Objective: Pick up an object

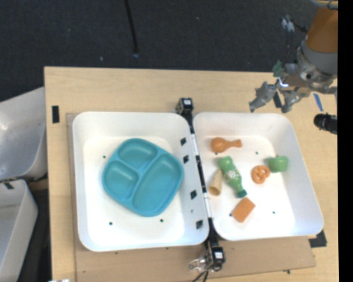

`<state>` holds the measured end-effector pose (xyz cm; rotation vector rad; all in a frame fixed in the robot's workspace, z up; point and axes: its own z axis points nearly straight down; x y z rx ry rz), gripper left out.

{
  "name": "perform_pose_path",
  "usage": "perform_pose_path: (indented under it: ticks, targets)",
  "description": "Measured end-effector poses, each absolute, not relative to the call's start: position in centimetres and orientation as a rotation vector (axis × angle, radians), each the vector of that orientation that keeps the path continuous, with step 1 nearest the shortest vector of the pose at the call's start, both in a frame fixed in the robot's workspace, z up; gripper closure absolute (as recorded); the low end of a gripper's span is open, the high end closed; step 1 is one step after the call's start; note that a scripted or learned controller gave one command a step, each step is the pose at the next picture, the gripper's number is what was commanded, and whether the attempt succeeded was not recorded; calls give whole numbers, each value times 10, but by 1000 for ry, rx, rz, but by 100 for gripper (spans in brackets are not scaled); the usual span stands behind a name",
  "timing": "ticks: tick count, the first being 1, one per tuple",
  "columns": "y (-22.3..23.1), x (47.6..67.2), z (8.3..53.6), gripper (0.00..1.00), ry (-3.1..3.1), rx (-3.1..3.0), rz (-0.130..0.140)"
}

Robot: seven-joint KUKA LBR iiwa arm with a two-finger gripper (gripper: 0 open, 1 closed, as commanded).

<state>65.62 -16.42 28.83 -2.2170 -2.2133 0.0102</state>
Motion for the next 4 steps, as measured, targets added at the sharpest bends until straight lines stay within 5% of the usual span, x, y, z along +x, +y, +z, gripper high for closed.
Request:
perform_pose_path:
  ticks: [1,4]
  targets:
    - [-164,658,297,0,-2223,-2221,-2]
    - [-172,662,157,0,-2220,-2225,6]
